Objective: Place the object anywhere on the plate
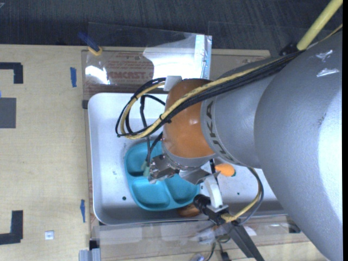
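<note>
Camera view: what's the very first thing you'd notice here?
The big grey robot arm with its orange band jumps out first, sweeping in from the right and covering much of the picture. Under it sits a bright blue plate inside a white bin, at the bin's lower middle. Black and yellow cables loop out from the wrist over the bin, and something small and orange peeks out beside the arm.

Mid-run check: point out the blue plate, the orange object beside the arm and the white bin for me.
blue plate [155, 196]: camera view, on its lower compartment floor.
orange object [225, 170]: camera view, on its visible rounded end.
white bin [106, 145]: camera view, on bare floor left of the plate.
</note>
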{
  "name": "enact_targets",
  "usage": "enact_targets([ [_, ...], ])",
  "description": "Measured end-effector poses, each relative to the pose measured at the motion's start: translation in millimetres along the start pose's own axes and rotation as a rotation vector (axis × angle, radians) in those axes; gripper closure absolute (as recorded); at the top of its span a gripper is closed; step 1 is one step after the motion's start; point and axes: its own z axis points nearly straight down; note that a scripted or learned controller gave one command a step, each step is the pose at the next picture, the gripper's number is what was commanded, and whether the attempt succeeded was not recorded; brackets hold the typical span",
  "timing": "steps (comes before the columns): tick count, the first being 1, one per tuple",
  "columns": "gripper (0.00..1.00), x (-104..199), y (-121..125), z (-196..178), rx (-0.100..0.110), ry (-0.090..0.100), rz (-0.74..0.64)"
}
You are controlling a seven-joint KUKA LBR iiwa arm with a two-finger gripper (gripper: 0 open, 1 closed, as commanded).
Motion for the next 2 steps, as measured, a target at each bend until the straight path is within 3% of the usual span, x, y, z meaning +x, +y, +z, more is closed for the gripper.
enact_targets([
  [1, 1.00, -40, -13, 54, -0.014, 0.019, 0.033],
  [2, 1.00, -61, -26, 17, 0.003, 0.031, -0.056],
])
